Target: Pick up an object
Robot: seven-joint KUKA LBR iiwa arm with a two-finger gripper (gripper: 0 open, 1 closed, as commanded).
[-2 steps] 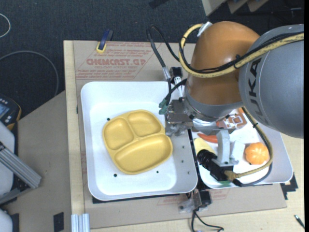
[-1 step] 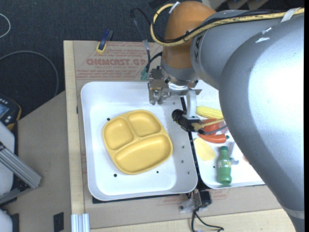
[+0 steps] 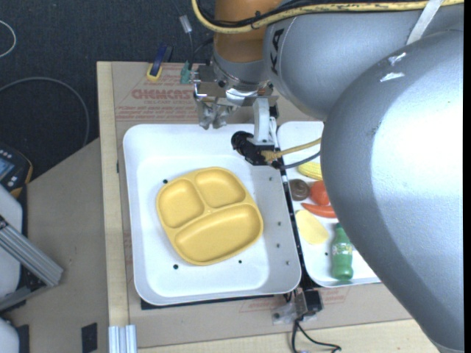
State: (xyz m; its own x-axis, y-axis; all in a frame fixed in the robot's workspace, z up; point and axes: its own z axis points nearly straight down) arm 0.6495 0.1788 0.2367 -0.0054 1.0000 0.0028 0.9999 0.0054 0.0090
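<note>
A: Gripper (image 3: 213, 116) sits over far edge of left bin (image 3: 143, 190), arm coming in from rt; fingers (image 3: 207, 118) look drawn close together w/ nothing between them; no grasp that I can see

B: Candidate obj?

A: Yellow divided plate (image 3: 210, 214), flat on floor of left bin, roughly centre, three compartments up; well apart from gripper, nearer the cam side

B: Handling?

A: Looks like moulded plastic; prob light, stiff, smooth and a bit slippery; not fragile; wide and low, so no way to span it; best bet is pinching the raised rim, or a divider ridge betw compartments; rim grab likely tips it

B: Alternatives?

A: Right bin (image 3: 313, 132) has small stuff: green bottle (image 3: 341, 254), red pepper-like piece (image 3: 320, 201), brown round bit (image 3: 299, 190), yellow pieces; partly hidden by arm; bottle prob easiest across its body
</note>
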